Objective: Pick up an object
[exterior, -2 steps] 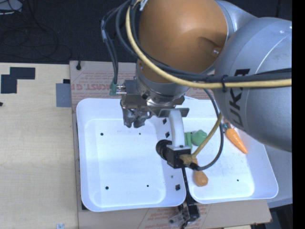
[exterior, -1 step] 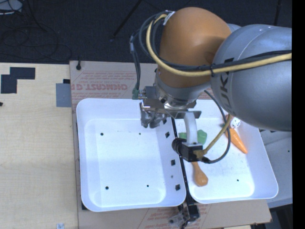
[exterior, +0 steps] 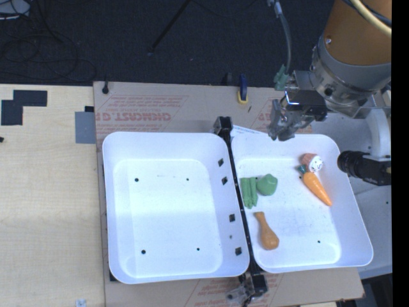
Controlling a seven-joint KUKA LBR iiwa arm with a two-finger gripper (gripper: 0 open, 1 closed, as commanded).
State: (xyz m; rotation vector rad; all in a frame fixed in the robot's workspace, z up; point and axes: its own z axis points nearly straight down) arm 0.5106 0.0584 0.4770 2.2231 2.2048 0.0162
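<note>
The arm (exterior: 354, 37) reaches in from the upper right, its orange band above the grey wrist (exterior: 345, 85). The end effector (exterior: 281, 132) hangs from the wrist, pointing down and slightly left, dark and blurred, with nothing visible between its fingers.

The right bin (exterior: 348, 248) has open floor along its near edge, past the green toy (exterior: 259, 188), carrot (exterior: 317, 187) and drumstick (exterior: 266, 231).
</note>
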